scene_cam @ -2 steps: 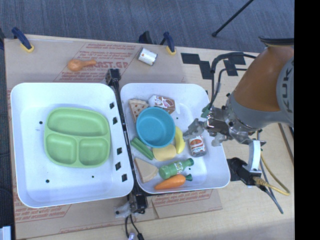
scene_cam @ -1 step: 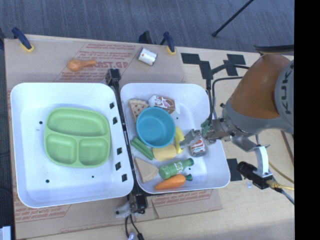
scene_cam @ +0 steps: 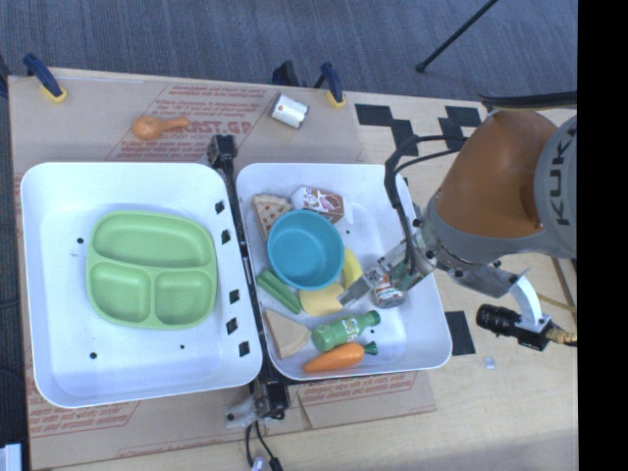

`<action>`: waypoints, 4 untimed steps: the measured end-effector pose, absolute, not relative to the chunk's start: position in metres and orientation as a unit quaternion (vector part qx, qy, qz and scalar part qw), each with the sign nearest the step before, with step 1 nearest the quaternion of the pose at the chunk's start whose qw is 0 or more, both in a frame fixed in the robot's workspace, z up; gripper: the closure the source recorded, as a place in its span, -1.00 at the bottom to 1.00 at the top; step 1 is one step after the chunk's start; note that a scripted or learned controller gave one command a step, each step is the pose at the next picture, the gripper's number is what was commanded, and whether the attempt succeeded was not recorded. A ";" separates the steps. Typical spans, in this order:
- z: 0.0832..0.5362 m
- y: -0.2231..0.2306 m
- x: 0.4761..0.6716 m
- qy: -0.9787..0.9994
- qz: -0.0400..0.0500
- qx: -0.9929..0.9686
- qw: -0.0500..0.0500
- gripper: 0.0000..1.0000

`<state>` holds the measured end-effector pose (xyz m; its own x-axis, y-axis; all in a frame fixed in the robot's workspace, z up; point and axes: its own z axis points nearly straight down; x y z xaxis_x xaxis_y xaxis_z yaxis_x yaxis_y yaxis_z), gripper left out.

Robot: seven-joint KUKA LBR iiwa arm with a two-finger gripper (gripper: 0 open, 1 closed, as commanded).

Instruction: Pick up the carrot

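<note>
The orange carrot (scene_cam: 334, 358) with a green top lies along the near wall of the right bin (scene_cam: 371, 210), just below a green bottle (scene_cam: 344, 331). My gripper (scene_cam: 379, 286) hangs low over the right part of that bin, up and to the right of the carrot and apart from it. It is close to a yellow piece (scene_cam: 350, 267) and the blue bowl (scene_cam: 305, 248). Nothing of the carrot sits at the gripper tip. The grey and orange arm (scene_cam: 491, 194) covers the bin's right edge.
The right bin also holds toast slices (scene_cam: 269, 210), a green stick (scene_cam: 278, 290), a cheese square (scene_cam: 320, 302) and a snack packet (scene_cam: 321, 202). A green divided plate (scene_cam: 152, 268) lies in the left bin (scene_cam: 39, 196). An orange spoon (scene_cam: 157, 126) and white cylinder (scene_cam: 288, 111) rest behind the bins.
</note>
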<state>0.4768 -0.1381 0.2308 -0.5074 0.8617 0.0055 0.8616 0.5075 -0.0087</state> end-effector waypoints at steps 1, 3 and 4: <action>0.169 -0.106 0.476 -0.928 0.002 -0.372 0.005 -1.00; 0.232 -0.123 0.476 -0.840 0.003 -0.543 0.001 -1.00; 0.263 -0.172 0.477 -0.837 0.002 -0.548 0.001 -1.00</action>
